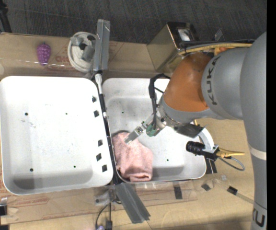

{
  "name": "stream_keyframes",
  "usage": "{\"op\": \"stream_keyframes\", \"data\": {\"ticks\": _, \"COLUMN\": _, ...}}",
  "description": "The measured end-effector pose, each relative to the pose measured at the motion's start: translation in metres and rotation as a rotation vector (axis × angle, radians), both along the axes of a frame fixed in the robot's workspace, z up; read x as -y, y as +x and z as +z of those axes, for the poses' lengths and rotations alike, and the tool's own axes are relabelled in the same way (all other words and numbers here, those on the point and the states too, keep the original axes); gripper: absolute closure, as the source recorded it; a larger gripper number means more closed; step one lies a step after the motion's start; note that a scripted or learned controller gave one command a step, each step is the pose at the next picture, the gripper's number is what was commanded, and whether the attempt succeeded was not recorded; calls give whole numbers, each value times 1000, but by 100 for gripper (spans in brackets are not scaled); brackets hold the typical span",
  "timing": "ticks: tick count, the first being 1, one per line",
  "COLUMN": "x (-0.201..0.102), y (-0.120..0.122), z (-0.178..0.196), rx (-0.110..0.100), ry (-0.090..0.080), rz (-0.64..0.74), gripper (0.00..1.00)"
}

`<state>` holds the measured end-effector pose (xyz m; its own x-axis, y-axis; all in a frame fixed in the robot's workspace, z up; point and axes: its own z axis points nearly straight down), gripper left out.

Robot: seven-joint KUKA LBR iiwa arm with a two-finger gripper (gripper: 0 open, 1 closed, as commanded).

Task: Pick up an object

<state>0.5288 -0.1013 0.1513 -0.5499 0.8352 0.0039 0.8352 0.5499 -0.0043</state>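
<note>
The cloth (134, 158) is pink. It lies in a white bin (176, 172). The arm (224, 80) above the cloth is grey and orange.

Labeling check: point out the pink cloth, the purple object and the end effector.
pink cloth (134, 158): camera view, middle of the folded fabric.
purple object (43, 53): camera view, centre of its body.
end effector (134, 134): camera view, at the fingertips.

One camera sits high above the bench (18, 47) and looks down at a slant; it takes in both white bins, the left bin (13, 128) and the right bin (128, 87), side by side; the dark floor (128, 4) runs along the top; the big grey arm (234, 80) comes in from the right, close to the camera.
</note>
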Motion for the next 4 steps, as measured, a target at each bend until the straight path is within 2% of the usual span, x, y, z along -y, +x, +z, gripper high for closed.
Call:
{"op": "stream_keyframes", "data": {"ticks": 1, "x": 17, "y": -9, "z": -60, "rx": 5, "ry": 2, "rz": 79, "gripper": 0}}
{"op": "stream_keyframes", "data": {"ticks": 2, "x": 6, "y": 36, "z": -60, "rx": 5, "ry": -2, "rz": -243, "gripper": 0}}
{"op": "stream_keyframes", "data": {"ticks": 3, "x": 4, "y": 89, "z": -60, "rx": 4, "ry": -2, "rz": -301, "gripper": 0}}
{"op": "stream_keyframes", "data": {"ticks": 4, "x": 16, "y": 97, "z": -60, "rx": 4, "ry": -1, "rz": -346, "gripper": 0}}
